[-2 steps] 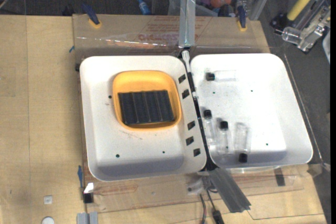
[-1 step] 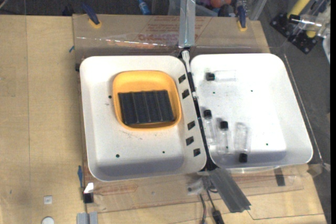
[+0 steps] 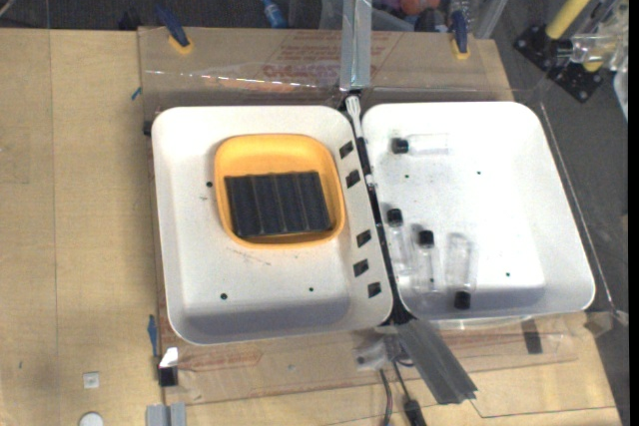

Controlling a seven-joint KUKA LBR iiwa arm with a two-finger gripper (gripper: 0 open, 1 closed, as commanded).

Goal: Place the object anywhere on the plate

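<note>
Lying flat on the orange plate (image 3: 232,158), a dark ribbed block (image 3: 278,203) covers the middle and lower part of it, its ridges running up and down the frame. The plate sits in the left bin (image 3: 185,264), left of frame centre and towards the bin's upper half. The right bin (image 3: 509,214) holds several clear vials with black caps: one (image 3: 419,146) near its upper left, and others (image 3: 439,264) clustered along its lower left by the divider between the bins. The gripper's state cannot be told.
</note>
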